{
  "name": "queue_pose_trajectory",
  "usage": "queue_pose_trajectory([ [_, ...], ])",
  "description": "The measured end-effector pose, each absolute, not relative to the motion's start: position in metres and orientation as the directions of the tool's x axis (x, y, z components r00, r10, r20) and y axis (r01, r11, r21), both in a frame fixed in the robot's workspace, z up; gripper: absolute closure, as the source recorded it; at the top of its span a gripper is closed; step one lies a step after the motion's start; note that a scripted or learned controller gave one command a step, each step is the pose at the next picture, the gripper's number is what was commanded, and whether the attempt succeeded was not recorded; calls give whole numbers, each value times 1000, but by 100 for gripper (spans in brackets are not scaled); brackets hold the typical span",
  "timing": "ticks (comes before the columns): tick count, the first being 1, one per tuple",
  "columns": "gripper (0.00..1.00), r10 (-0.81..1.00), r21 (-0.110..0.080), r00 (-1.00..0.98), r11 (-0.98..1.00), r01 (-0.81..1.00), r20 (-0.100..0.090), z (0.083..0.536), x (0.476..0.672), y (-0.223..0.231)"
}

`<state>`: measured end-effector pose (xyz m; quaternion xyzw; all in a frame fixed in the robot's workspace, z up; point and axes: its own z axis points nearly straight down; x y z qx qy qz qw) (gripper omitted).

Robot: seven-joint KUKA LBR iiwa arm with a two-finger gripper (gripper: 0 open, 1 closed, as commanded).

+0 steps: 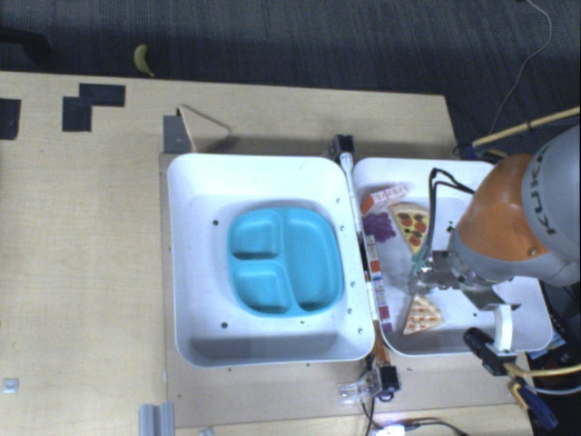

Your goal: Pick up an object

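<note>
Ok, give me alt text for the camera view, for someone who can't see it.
A grey and orange robot arm reaches into the right white bin, above toy pizza slices and other small food items. The left white bin holds a blue divided tray.

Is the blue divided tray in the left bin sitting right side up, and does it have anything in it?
Right side up and empty: the blue tray shows its three hollow compartments facing up, all bare, in the left bin.
</note>
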<state>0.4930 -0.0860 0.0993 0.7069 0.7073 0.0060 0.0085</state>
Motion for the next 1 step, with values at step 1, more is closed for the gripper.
queue_pose_trajectory([
  [1,0,1000,20,-1,1,1000,-3,99,493,-86],
])
